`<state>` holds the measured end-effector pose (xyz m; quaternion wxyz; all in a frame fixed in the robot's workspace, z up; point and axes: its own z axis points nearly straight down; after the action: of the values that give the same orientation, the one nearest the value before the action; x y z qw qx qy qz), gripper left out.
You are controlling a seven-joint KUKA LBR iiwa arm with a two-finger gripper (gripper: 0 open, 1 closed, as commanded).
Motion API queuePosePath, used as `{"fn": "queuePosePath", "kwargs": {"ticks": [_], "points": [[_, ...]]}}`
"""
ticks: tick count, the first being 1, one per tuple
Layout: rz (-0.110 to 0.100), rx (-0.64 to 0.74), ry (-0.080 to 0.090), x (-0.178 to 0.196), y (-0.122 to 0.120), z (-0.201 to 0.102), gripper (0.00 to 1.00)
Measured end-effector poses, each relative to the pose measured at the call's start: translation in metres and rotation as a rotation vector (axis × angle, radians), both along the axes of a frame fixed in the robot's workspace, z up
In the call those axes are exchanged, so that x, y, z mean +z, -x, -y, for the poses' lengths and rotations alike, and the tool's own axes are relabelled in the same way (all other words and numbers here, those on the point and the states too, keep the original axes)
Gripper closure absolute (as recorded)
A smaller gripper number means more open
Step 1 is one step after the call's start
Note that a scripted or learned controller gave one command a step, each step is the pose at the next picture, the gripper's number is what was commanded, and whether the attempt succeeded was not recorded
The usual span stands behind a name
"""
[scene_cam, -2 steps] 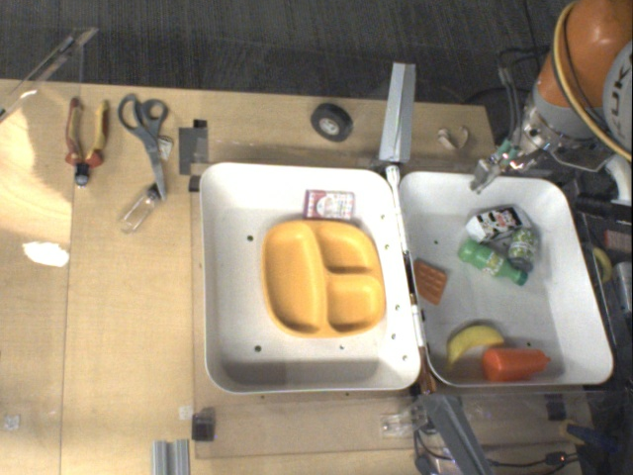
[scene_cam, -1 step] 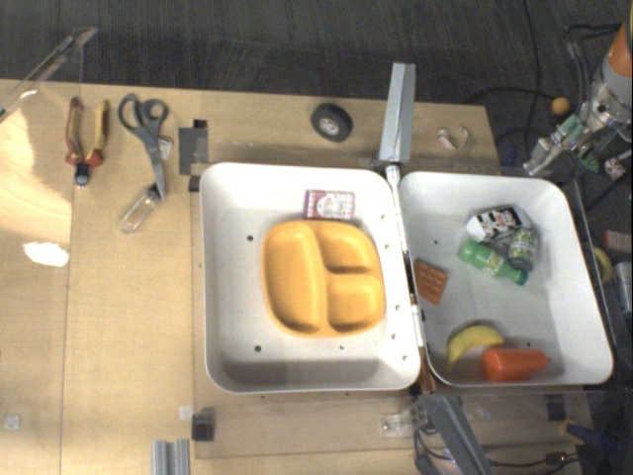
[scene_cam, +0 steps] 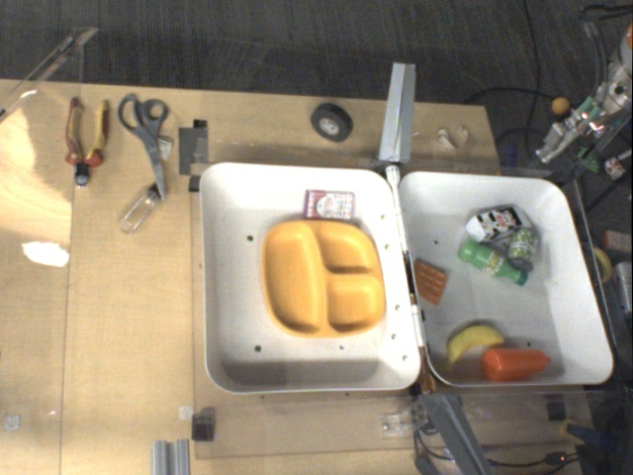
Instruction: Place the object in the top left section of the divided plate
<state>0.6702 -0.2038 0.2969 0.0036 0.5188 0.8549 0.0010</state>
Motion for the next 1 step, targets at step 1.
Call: {"fn": "queuePosePath", "kwargs": {"ticks": [1], "points": [[-0.001,0.000,-0.002,-0.0654,-0.0002,-0.0565,1.00]]}}
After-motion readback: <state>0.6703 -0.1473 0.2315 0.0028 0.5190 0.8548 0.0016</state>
